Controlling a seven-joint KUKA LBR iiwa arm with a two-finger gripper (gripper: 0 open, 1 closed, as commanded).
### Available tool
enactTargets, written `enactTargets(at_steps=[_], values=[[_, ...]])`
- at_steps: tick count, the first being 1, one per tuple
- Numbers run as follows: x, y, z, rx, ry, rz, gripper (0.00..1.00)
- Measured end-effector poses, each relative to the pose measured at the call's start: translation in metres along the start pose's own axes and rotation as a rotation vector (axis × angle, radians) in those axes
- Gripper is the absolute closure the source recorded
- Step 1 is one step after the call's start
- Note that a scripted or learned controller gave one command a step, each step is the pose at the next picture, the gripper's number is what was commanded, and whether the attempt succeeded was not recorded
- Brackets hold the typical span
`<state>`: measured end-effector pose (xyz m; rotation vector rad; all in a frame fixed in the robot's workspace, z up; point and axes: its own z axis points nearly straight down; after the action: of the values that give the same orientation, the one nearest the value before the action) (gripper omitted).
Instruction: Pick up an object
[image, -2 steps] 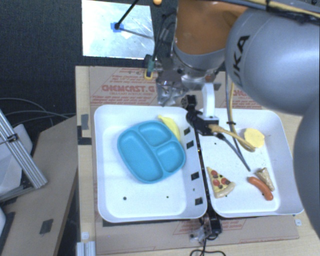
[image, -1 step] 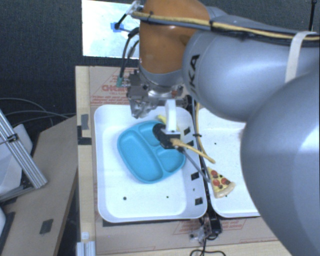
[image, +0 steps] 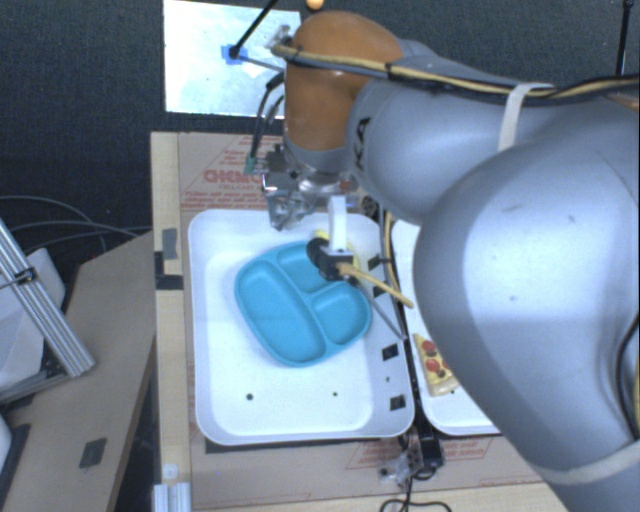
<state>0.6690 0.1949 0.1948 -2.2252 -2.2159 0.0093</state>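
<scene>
Camera view, blue divided tray, three compartments

Dark carpet-like floor behind the bench. Brown cardboard sheet with red print lies under the bins. Pale bright panel at top. Aluminium extrusion rail and tan board at left edge.

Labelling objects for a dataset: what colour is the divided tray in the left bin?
Light blue, seen clearly in the camera view.
</scene>
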Motion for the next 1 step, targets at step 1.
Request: enactTargets(at_steps=[1], values=[[0.0136,-0.0383,-0.1200,-0.017,0.009,-0.010,1.00]])
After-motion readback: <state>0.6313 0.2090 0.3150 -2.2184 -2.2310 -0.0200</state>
